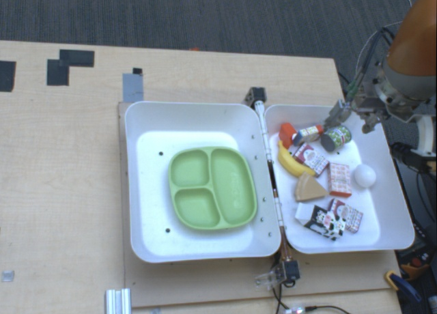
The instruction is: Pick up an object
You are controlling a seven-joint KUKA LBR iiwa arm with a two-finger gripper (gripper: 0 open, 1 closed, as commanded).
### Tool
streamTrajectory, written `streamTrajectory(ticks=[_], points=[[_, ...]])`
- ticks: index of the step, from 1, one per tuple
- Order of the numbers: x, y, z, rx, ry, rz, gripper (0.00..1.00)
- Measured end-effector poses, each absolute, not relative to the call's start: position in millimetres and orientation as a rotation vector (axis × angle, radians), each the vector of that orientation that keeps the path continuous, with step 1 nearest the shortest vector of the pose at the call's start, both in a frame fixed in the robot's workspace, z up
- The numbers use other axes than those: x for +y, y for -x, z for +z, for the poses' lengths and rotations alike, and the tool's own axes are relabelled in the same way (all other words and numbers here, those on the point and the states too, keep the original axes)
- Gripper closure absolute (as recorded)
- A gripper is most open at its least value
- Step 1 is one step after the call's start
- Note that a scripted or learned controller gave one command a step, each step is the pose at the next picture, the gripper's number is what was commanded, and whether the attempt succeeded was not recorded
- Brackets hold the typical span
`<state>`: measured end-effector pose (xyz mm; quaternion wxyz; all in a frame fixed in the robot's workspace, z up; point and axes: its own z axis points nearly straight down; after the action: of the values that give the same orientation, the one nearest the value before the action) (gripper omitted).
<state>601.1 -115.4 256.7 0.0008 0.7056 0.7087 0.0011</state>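
Observation:
The right bin (392,234) holds several small things: a yellow banana (292,163), a grey-green can (336,137), a small bottle (308,132), a tan wedge (311,188), a white ball (364,175), red-and-white packets (339,178) and a cow-patterned carton (321,220). My gripper (354,118) hangs over the bin's far edge, just above and behind the can. Its two fingers stand apart, open, with nothing between them.
The left bin (147,169) bears a green divided plate (212,188). A ridge (270,169) with clamps joins the two bins. Cables run along the arm at the right. Dark tape marks (68,65) lie on the bench at far left.

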Motion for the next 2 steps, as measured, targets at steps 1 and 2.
streamTrajectory(ticks=[1, 2], points=[[-127.7, -569.0, 133.8, 2.224, -2.220, 0.000, 0.00], [-112.8, -526.4, 98.7, 2.207, -2.203, 0.022, 0.00]])
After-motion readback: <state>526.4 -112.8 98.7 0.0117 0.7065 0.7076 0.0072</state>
